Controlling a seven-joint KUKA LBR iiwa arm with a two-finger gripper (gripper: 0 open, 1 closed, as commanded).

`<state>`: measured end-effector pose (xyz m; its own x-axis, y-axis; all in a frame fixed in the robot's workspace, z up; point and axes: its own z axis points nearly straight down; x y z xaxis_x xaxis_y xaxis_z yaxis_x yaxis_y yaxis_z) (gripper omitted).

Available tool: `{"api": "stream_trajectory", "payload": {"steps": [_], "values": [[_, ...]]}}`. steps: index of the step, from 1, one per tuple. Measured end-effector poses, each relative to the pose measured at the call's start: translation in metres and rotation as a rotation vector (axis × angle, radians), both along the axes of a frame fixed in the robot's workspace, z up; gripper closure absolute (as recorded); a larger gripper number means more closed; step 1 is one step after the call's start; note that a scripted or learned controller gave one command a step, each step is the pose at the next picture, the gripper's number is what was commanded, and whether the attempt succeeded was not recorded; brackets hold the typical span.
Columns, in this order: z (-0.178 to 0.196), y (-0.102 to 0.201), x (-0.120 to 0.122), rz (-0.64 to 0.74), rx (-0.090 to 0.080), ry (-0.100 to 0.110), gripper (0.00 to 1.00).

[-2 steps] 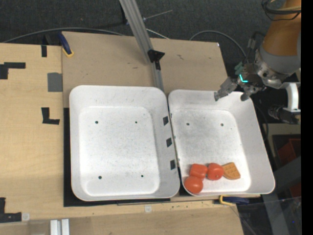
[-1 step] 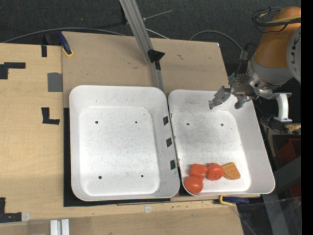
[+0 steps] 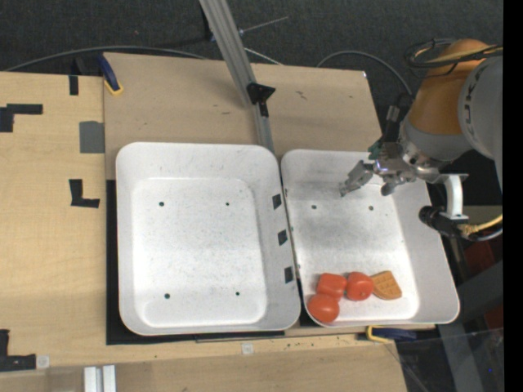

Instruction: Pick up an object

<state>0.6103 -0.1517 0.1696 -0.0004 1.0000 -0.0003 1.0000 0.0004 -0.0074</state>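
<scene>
Four small pieces huddle at six o'clock in the right bin (image 3: 425, 243).
Three red tomatoes (image 3: 335, 292) look light, smooth, apt to roll; we'd pinch the tan piece (image 3: 386, 285). At twelve o'clock, the hand (image 3: 372, 183) hangs spread, empty.

High slanted view over both bins (image 3: 122, 219)

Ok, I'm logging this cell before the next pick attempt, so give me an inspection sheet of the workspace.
Surface: wooden bench bearing left bin and right bin.
Job's things: three red pieces and an orange piece clustered at the right bin's near edge.
Clutter: black tape marks on the bench.
Grippers: gripper open over the right bin's far end, holding nothing.
Cables: black cable behind the bench.
Surroundings: grey pole.
</scene>
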Motion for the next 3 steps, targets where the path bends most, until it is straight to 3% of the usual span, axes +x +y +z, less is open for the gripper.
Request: {"api": "stream_trajectory", "payload": {"steps": [1,2,3], "values": [[-0.065,0.001,-0.001,0.001,0.001,0.001,0.0],[-0.051,0.002,0.001,0.002,0.0,-0.005,1.0],[0.01,-0.005,0.001,0.0,-0.001,-0.012,1.0]]}}
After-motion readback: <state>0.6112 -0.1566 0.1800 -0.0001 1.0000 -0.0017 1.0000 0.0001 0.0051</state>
